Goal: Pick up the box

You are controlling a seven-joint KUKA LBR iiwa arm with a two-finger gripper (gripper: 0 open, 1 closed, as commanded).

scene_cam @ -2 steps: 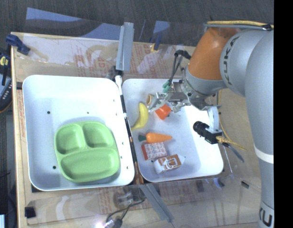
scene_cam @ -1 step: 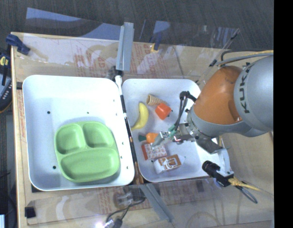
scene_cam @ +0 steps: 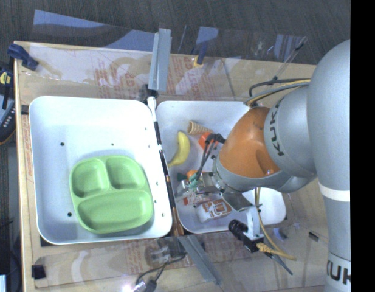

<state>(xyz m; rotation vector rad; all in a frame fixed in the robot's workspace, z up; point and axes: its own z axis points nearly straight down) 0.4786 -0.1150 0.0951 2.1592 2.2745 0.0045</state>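
Camera view — landmark: the right bin, the white one next to the bin holding the green tray.
Box: a small brown-and-white carton lies flat on the floor of the right bin, toward its near edge.
Tool: the tool reaches down into the right bin from under the orange band; it sits just beside the box, on the far-left side of it, and I cannot tell whether they touch.
Tool state: cannot tell — the fingertips are lost in cables and small clutter, so open or closed is not readable, and nothing shows the box gripped.
Neighbours: a banana and a cone-shaped toy lie farther back in the right bin; a small orange-and-green item sits right at the tool.
Risk: the tool looks offset from the box, so closing here would likely catch the small item or only clip the box's corner.
Risk, second: a flat-lying box gives little to pinch — it may slide along the right bin's floor or slip on the lift.
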